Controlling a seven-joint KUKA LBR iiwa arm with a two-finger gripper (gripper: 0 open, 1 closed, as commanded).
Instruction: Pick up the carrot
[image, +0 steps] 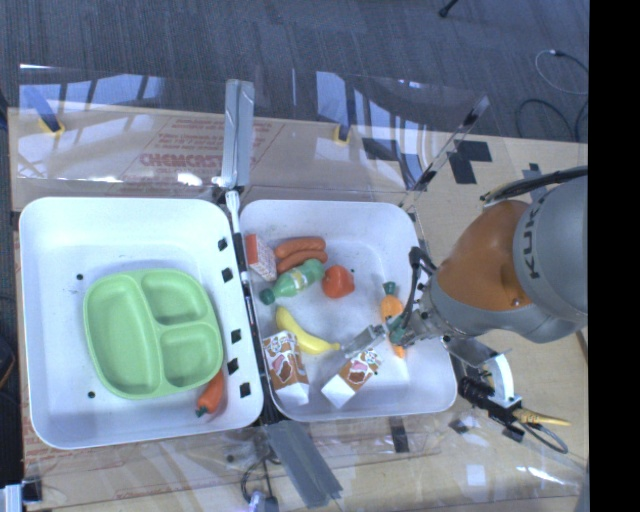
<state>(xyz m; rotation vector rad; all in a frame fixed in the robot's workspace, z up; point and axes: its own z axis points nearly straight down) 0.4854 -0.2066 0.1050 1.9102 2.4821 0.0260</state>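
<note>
1. Toward 3 o'clock in the right bin (300, 212), close to its right wall, lies the carrot (390, 300). Its green top points to 12 o'clock, and more orange shows just below at 6 o'clock.
2. Directly over the carrot's middle sits the gripper (398, 328), covering part of it. I cannot tell whether it is apart or clamped on the carrot.
3. At 9 o'clock from the carrot are a red tomato (338, 282) and a banana (305, 336). A small carton (357, 374) lies near at 7 o'clock, so the grasp site is crowded on that side.
4. I judge the step in hand to be the grasp itself: reach done, lift not yet made. The next move calls for a firm close across the carrot, then a straight rise clear of the carton.
5. From 3 o'clock the arm (540, 270) reaches in low over the worktop, its orange band (480, 265) above the bin's right wall, wrist bent down.
6. A similar orange piece (211, 393) lies in the left bin (60, 222), at 5 o'clock of the green plate (150, 332), well apart.
</note>
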